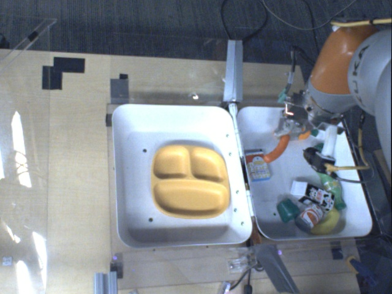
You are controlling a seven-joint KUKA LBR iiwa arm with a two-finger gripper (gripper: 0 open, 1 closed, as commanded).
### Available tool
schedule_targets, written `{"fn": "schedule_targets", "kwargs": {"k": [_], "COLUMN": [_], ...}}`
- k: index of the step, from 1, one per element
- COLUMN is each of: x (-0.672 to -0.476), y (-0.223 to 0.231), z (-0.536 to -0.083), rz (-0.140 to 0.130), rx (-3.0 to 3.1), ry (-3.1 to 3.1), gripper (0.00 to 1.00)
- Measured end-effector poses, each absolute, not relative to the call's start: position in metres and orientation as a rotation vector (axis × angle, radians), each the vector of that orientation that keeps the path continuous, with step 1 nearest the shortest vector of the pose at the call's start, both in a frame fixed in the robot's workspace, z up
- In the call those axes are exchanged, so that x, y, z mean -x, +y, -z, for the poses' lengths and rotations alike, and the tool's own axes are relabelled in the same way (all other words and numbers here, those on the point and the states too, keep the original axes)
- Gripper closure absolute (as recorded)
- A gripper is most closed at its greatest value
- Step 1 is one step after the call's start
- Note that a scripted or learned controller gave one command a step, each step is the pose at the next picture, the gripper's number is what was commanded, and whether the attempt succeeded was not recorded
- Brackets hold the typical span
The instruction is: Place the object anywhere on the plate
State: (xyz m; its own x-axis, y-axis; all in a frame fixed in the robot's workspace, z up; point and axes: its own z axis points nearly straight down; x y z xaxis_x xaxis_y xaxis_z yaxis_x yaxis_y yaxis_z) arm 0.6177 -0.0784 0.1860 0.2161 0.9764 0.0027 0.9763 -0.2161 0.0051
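Observation:
A yellow plate [188, 180] with three compartments lies in the middle of the left bin [131, 225]. My gripper [292, 127] hangs over the upper part of the right bin [355, 225]. A curved orange object [277, 149], shaped like a carrot, runs down and to the left from right under the gripper. Its upper end meets the gripper and its lower end reaches a small printed packet [258, 168]. Whether the orange object is gripped or just lies beneath is hidden by the wrist.
A cluster sits in the right bin's lower right corner: a dark green piece [286, 209], a small can [310, 216], a yellow banana [327, 224], a white box [300, 188] and a black-and-white block [318, 195]. A metal divider [233, 78] stands behind the bins.

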Motion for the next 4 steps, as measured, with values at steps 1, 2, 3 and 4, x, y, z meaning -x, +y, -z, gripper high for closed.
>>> {"fn": "schedule_targets", "kwargs": {"k": [1,2,3,4], "x": [-0.619,-0.621,-0.622,-0.605], "y": [-0.078,-0.078,-0.007,0.079], "z": [-0.197,-0.209,-0.185,-0.185], "rz": [-0.015,-0.023,-0.005,-0.004], "rx": [-2.445,-2.441,-2.367,-2.057], "ry": [1.966,1.967,2.062,2.373], "gripper": [1.0,1.0,1.0,1.0]}}
